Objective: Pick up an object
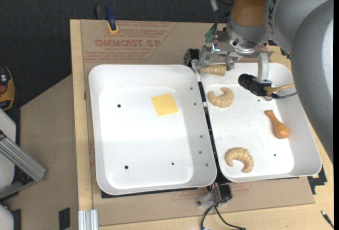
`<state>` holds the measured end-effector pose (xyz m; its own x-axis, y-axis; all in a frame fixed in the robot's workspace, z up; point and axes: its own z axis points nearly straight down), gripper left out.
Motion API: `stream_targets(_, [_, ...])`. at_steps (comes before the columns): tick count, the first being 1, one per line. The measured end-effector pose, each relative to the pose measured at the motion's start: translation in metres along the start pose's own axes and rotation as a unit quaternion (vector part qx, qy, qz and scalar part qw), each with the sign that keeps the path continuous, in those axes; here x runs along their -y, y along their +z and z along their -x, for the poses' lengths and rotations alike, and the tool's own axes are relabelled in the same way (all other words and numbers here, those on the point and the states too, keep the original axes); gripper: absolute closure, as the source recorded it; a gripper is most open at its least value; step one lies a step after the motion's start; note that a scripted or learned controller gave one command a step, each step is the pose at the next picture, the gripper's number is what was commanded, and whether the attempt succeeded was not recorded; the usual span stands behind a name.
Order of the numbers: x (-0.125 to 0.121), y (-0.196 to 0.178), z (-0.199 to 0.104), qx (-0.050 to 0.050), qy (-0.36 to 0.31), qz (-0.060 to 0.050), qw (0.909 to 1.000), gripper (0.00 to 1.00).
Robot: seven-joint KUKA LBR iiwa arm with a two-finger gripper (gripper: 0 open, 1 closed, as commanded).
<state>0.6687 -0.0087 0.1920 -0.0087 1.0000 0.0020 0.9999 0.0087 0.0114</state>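
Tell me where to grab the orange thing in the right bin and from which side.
Grip the orange piece across its thin stem, the upper-left part, coming straight down from above. It lies flat on the right bin floor, slanting from upper left to its fatter lower-right end, apart from the croissants. Setting the fingers crosswise to that slant is likely the surest hold.

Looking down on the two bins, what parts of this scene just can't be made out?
- Hand: the wrist covers it from above, so the fingers' state is unclear.
- Pale pastry at the right bin's top-left corner: partly under the hand; contact unclear.
- Blue clip on the board's far edge: too small to identify.
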Motion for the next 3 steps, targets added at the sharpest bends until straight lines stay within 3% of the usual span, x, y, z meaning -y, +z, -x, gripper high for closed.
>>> stream_targets(1, [0.033,0.007,0.012,0.001,0.005,-0.008,1.0,1.0])
stream_targets(2, [0.025,0.007,0.003,0.001,0.004,-0.005,1.0,1.0])
stream_targets(3, [0.009,0.007,-0.024,0.001,0.003,-0.004,1.0,1.0])
